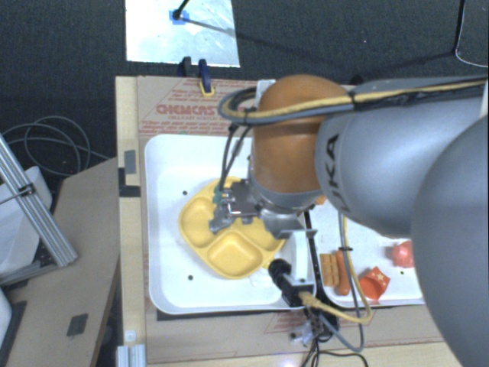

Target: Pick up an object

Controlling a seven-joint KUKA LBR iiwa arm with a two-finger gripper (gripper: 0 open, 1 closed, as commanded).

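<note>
Lay in the left bin (pixel 164 228): glossy yellow plastic tray (pixel 221 239), moulded into rounded compartments. Hung directly over its upper edge: gripper (pixel 229 209), grasp state impossible to tell

Even, fairly bright light falls from overhead. The left bin (pixel 164 205) glares nearly white, losing surface detail. A foil sheet (pixel 182 21) at 12 o'clock shows patchy glints. The arm (pixel 397 174) at 3 o'clock looms soft and unfocused. Shadows are faint; overall sharpness is low.
</note>
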